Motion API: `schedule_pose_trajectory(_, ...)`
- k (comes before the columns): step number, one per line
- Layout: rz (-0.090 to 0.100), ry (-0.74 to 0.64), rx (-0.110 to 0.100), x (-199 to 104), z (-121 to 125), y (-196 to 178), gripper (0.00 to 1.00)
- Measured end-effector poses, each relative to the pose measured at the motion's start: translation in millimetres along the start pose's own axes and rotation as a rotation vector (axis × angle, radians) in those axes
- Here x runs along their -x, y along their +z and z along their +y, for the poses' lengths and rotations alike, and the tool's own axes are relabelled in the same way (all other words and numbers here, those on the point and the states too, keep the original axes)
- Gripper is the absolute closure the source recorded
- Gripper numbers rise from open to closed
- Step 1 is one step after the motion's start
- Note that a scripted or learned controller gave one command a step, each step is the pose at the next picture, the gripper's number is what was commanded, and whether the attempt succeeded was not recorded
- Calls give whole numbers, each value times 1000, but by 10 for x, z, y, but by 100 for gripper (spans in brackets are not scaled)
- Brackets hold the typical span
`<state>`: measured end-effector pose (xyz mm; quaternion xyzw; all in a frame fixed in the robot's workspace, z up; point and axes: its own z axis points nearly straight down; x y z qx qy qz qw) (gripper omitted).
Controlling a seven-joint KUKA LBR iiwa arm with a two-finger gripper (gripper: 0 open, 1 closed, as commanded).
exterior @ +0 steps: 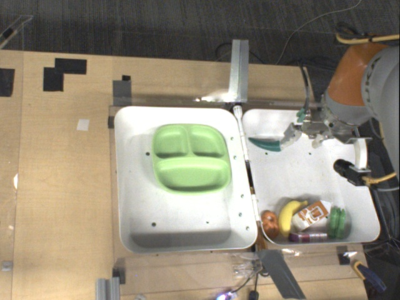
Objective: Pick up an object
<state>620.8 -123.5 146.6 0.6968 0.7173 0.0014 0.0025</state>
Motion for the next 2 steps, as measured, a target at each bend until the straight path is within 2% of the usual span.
schedule_pose_trajectory(1, -2, -320, 8, 314, -130, 562, 0)
schedule_pose_trajectory(2, 0, -319, 1, 181, -667, -177, 0)
